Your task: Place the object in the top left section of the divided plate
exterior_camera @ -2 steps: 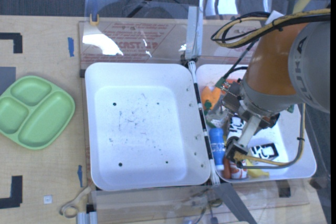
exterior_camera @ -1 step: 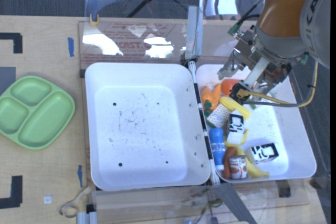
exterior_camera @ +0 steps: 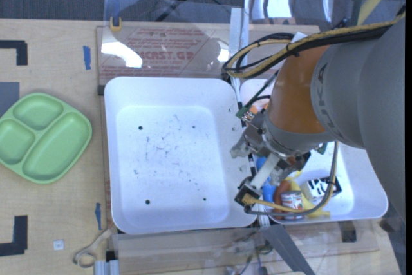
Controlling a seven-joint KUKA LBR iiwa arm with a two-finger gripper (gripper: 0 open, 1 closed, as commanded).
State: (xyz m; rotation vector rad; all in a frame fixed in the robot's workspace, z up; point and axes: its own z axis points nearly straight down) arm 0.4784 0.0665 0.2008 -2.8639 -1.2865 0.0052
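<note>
I see the arm (exterior_camera: 335, 80) reaching in from the right, its orange band above the right bin (exterior_camera: 367, 196), with the wrist angled down toward that bin's near left corner. The pincer (exterior_camera: 257, 187) sits low among a cluster of small items (exterior_camera: 290, 195) there — something orange, a red-and-white piece and yellow strands, though I can't separate them cleanly. Whether the pincer is apart or together I cannot tell, and I can't make out anything between its tips. The left bin (exterior_camera: 168, 150) shows faint scuff marks on its floor. The green divided plate (exterior_camera: 44, 137) lies well apart on the wooden counter (exterior_camera: 51, 55) at the far left of the scene — its sections bare. A clear sheet (exterior_camera: 168, 43) lies beyond the left bin.
</note>
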